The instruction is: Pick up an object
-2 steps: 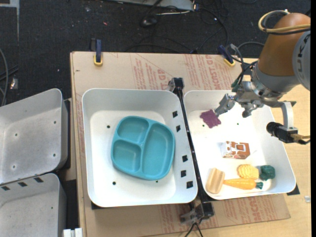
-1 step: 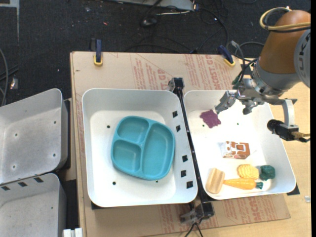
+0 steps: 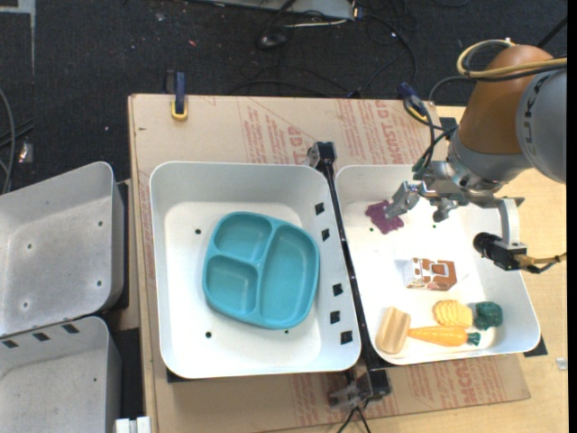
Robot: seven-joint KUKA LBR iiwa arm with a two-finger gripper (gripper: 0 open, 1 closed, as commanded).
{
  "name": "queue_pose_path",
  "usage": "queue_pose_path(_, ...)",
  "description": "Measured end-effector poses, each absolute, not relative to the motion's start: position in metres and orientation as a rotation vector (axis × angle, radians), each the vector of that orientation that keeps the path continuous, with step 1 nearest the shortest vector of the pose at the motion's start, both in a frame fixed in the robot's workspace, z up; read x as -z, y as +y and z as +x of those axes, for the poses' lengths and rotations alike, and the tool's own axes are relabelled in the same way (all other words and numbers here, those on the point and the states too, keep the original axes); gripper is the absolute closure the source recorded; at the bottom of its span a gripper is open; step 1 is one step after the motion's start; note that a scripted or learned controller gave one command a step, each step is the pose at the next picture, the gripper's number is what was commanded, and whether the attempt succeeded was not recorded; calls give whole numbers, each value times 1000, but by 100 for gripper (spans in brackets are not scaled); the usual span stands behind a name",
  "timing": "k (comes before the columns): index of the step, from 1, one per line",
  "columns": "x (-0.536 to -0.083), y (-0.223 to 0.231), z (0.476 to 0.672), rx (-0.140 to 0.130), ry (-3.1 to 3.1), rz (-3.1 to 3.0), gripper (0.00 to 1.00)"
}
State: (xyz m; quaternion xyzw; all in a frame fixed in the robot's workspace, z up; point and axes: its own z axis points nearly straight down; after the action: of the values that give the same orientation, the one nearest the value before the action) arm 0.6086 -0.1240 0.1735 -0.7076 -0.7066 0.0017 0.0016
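Camera view, one arm [image 3: 505, 106]: grey, with an orange band above the wrist, entered over the right edge of the surface [image 3: 261, 124] and bent down over the far end of the right bin [image 3: 521, 289]. The wrist is angled toward the divider between the bins. The claw [image 3: 403, 199] is seen low over the far left part of the right bin, just beside a purple object; whether it is released or clenched cannot be told, and contact with the object cannot be told either.

Bins on the surface, two, shallow and white, side by side.

Left bin [image 3: 171, 242], contents, one item:
- One teal divided plate [image 3: 261, 269], three compartments, lying flat near the middle of the bin.

Right bin, contents, six items:
- One purple object [image 3: 386, 216], small, near the far left corner, next to the claw.
- One brown-and-white block [image 3: 431, 274], roughly central.
- One tan rounded piece [image 3: 392, 329], at the near left corner.
- One orange carrot-shaped piece [image 3: 438, 336], lying along the near edge, just beside the tan piece.
- One yellow ridged piece [image 3: 451, 313], touching the carrot-shaped piece on its far side.
- One dark green piece [image 3: 488, 315], near the near right corner, just beside the yellow piece.

Off the left edge of the surface, further white trays [image 3: 54, 233] are seen.
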Motion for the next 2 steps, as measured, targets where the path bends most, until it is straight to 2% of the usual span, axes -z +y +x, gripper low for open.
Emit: queue_pose_path(2, -90, -125, 611, -4, -2219, -2221, 0)
